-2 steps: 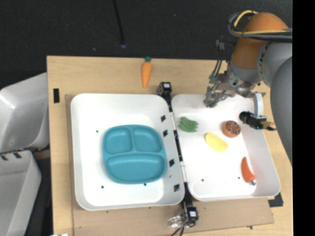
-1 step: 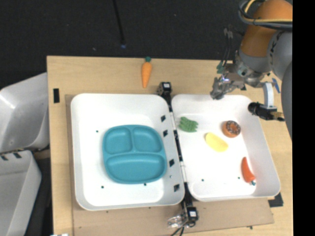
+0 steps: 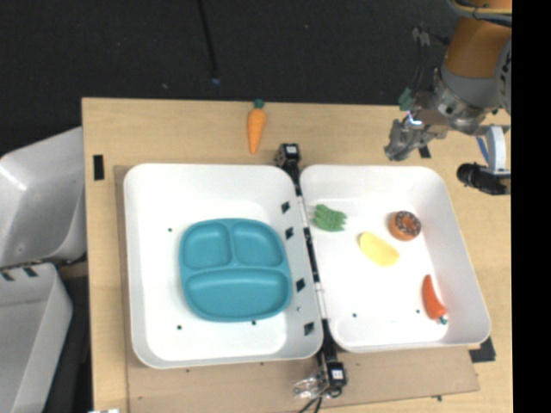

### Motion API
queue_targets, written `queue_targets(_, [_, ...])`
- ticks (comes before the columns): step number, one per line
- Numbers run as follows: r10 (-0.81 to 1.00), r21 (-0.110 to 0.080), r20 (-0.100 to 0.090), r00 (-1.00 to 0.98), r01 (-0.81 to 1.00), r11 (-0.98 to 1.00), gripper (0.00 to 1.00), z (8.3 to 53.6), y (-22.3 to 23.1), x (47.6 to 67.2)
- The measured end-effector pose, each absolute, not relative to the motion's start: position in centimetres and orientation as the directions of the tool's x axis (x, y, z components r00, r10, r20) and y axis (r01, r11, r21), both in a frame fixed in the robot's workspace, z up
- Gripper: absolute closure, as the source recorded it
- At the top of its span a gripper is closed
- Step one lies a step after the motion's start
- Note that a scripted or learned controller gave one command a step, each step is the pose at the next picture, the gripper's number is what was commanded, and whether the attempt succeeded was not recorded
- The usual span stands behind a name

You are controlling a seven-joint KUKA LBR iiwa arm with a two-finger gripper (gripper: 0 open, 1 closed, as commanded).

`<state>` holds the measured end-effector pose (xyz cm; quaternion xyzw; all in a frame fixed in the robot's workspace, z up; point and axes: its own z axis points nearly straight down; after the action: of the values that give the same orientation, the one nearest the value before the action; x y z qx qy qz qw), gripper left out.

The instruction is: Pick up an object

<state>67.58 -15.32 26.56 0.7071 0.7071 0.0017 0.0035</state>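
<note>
Nearest to you, in the right bin [image 3: 461,231], a red pepper [image 3: 433,298] lies close to the right wall, near the front corner; its long axis runs roughly from back to front. A little farther in, a yellow piece [image 3: 377,249] lies about in the middle of this bin, with its long axis slanting toward the front right. Just behind it to the right you see a round brown donut [image 3: 405,224], and to the left, near the wall shared with the other bin, a green leafy piece [image 3: 329,218]. The left bin [image 3: 146,317] carries a blue divided plate [image 3: 234,268]. Farther still, on the bench [image 3: 172,127] behind the bins, an orange carrot [image 3: 256,127] lies near the back edge.

The gripper [image 3: 405,144] hangs above the bench just behind the back wall of the right bin, near its back right corner. You cannot tell how the jaws stand. Nothing is seen between them. The donut is the nearest thing: it lies forward of the gripper, almost straight toward the front, so I judge the coming move is a short reach forward and down
</note>
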Motion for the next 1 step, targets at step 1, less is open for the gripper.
queue_targets(1, [1.000, 0.000, 0.000, -0.004, 1.000, 0.004, 1.00, 25.65, -10.42, 65.27])
